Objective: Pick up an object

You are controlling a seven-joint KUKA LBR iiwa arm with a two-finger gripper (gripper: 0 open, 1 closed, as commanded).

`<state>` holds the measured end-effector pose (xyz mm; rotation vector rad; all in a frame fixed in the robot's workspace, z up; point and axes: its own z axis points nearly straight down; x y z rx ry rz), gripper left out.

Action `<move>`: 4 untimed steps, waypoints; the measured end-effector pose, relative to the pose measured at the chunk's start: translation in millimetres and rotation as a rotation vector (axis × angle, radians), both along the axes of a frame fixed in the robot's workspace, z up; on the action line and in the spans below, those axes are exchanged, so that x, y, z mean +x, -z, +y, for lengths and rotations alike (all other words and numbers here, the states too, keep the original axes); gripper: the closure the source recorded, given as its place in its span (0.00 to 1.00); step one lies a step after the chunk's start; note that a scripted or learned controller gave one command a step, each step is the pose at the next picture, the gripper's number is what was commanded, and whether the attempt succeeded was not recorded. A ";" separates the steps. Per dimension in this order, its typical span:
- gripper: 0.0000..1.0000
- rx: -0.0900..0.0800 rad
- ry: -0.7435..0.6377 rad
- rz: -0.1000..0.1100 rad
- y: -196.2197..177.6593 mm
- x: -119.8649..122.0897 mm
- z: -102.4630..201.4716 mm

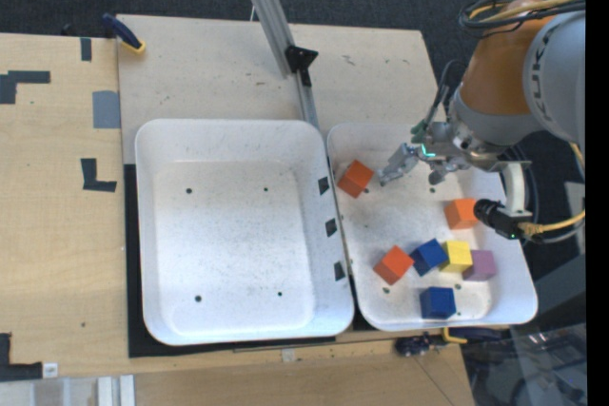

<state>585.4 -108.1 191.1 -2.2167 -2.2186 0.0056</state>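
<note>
Smooth white bin holds matte coloured cubes.

Smooth white plastic bins rest on a matt wooden bench.

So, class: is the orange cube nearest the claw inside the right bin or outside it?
Inside. The orange cube sits on the right bin's floor by its left wall, beside the claw.

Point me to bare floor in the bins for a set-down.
Left bin: floor bare wall to wall. Right bin: small patch between the orange cube by the divider and the cluster of blocks at the near end. Gripper crowds the far end.
</note>
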 end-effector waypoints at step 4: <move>1.00 0.000 -0.001 -0.003 87.0 -9.2 -0.1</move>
